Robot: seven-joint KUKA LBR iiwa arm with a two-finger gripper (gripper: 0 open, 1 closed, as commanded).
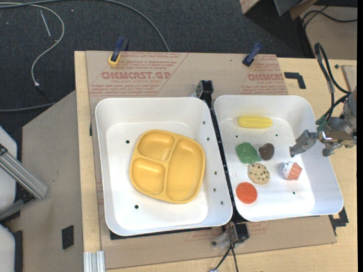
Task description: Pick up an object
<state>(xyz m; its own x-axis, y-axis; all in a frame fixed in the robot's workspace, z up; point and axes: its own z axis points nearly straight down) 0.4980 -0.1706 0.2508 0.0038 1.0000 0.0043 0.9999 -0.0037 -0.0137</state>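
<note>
pincer [303, 142] above strawberry [291, 170], cookie [259, 174] nearby

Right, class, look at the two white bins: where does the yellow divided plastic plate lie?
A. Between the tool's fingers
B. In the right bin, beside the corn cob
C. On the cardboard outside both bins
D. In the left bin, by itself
D: the yellow divided plastic plate lies flat in the left white bin, while the small toy foods sit in the right white bin.
</note>
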